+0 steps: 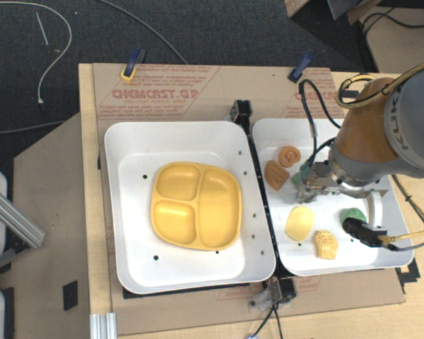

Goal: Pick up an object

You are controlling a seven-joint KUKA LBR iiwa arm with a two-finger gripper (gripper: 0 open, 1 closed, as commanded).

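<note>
Jaws' state I cannot tell; gripper [307, 188] hangs in right bin [396, 256], just above pale yellow piece [299, 223].

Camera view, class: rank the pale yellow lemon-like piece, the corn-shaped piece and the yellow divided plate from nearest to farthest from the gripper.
1. Pale yellow lemon-like piece, right bin, just below the gripper.
2. Corn-shaped piece, right bin, near its front edge.
3. Yellow divided plate, left bin.

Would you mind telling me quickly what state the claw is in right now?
Claw: cannot be told; it hovers over the right bin near the pale yellow piece, nothing seen between it.
</note>
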